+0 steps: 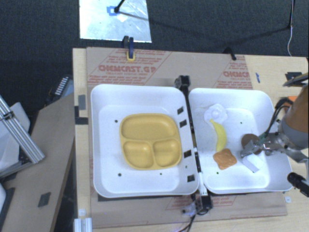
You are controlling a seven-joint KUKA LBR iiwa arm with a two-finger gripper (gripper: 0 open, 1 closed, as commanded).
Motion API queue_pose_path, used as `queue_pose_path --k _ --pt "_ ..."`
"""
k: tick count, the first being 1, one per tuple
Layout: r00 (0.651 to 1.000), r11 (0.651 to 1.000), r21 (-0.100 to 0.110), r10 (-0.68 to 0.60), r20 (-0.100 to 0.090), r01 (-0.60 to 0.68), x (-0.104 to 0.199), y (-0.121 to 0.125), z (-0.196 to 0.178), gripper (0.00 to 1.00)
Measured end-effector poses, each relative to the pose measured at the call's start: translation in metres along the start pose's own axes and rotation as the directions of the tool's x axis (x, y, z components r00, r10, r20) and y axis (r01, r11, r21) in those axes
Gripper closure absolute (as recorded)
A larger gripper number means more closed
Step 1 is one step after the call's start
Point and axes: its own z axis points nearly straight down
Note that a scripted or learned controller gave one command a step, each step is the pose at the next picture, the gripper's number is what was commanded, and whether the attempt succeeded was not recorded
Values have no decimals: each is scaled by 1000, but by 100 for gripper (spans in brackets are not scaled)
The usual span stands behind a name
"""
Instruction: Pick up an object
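Nearest the lens, at the bench's front edge, a tangle of cables (195, 208) hangs below the seam between the two bins. Left bin (104, 129) holds a yellow tray (147, 140) with three compartments, lying flat near its middle. Right bin (256, 178) holds a banana (220, 135), a pale clear lump (215, 113) just above it, and a brown biscuit-like piece (225, 158) just below the banana's lower end. From the right the arm (295, 120) reaches in, its gripper (250, 151) low over the right bin's floor, near the brown piece but apart from it. Whether the claw is spread or pressed together cannot be told.
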Motion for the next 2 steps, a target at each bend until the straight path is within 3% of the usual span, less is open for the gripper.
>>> queue_pose_path --k 1,2 --pt "1000 1000 -2 0 0 0 0 0 40 0" --pt "1000 1000 -6 0 2 0 0 2 27 100"
